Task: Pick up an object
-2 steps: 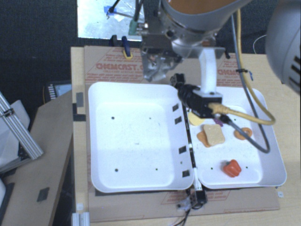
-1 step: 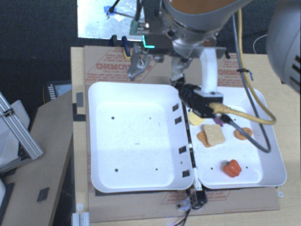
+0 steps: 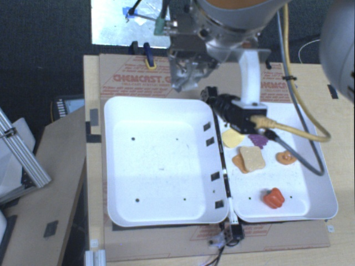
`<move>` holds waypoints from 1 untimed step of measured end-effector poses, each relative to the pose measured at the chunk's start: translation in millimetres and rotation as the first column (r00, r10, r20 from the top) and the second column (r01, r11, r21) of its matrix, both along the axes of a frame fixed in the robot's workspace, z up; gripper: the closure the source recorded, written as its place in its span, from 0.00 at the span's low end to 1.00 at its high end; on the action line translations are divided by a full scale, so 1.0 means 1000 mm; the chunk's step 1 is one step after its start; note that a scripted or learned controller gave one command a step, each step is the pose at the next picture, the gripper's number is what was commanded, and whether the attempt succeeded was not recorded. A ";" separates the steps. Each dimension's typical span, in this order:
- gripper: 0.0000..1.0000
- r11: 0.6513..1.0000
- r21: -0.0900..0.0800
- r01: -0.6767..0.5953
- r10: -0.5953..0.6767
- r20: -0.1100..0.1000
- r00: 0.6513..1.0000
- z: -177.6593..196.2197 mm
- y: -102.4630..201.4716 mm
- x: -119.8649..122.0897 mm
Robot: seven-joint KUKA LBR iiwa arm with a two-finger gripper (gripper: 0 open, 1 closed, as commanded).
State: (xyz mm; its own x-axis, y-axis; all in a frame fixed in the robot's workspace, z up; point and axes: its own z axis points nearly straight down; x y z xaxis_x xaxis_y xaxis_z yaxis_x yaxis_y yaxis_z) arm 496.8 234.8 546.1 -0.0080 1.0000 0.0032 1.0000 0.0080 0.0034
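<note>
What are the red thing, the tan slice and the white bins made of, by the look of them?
The red thing: probably moulded plastic toy food, going by its smooth surface and saturated colour. The tan slice: matte, bread-like, maybe foam or soft plastic; hard to tell. The left bin and right bin: most likely thin formed plastic, given their glossy white surface and rounded rims.

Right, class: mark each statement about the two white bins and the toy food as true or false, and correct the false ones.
1. The toy food lies in the right bin. True.
2. The red piece sits nearest the front edge. True.
3. The tan bread slice lies in the left bin. False: it is in the right bin.
4. The yellow cable crosses the left bin. False: it runs over the right bin.
5. The purple piece lies beside the yellow piece. True.
</note>
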 end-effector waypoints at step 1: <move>0.00 1.000 0.000 -0.001 0.001 0.000 1.000 0.000 0.000 0.000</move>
